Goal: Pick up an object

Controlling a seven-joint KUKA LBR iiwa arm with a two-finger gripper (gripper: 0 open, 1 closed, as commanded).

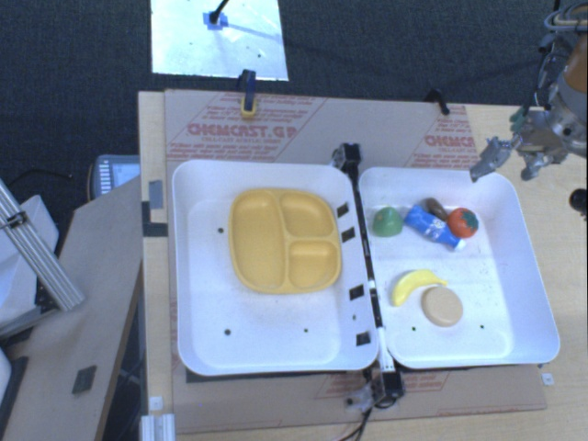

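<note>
Nothing picked yet: gripper (511, 158) fingers spread open and empty above right bin (528, 246) rim; banana (418, 284) untouched.

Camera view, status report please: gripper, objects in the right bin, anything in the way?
Gripper fingers open, holding nothing, over right white bin's far edge. Green round piece, blue wrapper, yellow banana, tan disc untouched. Nothing blocking them.

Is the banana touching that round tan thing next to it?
Cannot tell. In the camera view the banana lies right beside the tan disc, its lower curve meeting the disc's upper edge, with no plain gap or contact between them.
</note>
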